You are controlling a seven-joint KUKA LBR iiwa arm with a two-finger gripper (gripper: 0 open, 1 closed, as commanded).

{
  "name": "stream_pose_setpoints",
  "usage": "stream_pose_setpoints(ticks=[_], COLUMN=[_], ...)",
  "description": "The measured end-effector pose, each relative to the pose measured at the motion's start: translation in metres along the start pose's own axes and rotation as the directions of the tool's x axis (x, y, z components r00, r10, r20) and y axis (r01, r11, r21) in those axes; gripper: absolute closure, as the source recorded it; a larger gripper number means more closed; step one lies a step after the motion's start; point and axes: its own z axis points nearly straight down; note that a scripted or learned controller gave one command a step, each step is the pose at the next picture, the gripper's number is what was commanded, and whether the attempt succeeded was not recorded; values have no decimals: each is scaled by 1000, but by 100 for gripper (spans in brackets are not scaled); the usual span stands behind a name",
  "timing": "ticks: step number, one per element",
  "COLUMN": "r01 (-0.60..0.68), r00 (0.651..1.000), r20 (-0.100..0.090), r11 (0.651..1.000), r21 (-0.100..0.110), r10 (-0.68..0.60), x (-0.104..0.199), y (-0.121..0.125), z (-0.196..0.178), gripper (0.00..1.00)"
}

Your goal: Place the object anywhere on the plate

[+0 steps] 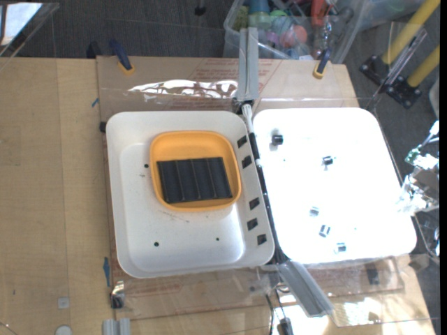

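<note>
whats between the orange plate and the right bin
In the camera view, the left bin's right wall and the divider with a row of dark clips lie between the orange plate and the right bin.

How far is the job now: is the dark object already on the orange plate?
Looks done: the dark ribbed object lies flat inside the orange plate in the left bin. In hand: nothing visible; the arm sits at the right bin's right edge. Left: apparently nothing.
</note>
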Motion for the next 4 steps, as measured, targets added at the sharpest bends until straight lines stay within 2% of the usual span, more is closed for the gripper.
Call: stream_pose_setpoints(ticks=[1,4], r01=[0,0], r00=[1000,1000], r20=[0,0], r11=[1000,1000], r21=[0,0], r10=[0,0], x=[0,0], y=[0,0], z=[0,0], gripper=[0,0])
